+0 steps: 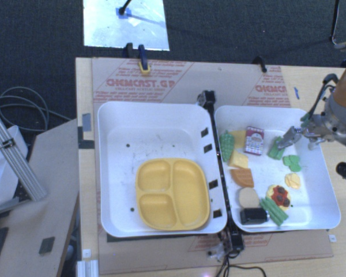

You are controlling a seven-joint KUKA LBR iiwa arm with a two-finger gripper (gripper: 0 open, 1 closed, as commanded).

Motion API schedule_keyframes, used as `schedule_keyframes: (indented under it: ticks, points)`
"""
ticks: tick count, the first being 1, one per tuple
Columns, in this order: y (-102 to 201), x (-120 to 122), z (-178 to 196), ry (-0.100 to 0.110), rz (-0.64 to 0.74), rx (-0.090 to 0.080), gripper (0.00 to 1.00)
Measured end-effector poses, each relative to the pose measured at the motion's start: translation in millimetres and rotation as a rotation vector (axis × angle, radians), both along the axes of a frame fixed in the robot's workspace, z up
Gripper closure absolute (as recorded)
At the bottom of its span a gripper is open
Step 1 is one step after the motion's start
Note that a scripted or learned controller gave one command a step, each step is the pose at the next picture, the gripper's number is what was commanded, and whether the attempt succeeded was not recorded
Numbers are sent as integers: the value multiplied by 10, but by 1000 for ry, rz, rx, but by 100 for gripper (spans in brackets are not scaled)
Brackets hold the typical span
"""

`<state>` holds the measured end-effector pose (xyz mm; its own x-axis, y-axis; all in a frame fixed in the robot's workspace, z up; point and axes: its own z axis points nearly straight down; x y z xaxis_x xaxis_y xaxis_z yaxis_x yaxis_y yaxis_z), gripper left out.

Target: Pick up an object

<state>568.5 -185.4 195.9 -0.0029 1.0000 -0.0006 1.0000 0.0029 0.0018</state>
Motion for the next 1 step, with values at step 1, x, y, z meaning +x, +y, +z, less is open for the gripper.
schedule_keyframes:
  ticks: [1]
  points:
    - [-149, 315, -1158, 0, 2, -1, 0]
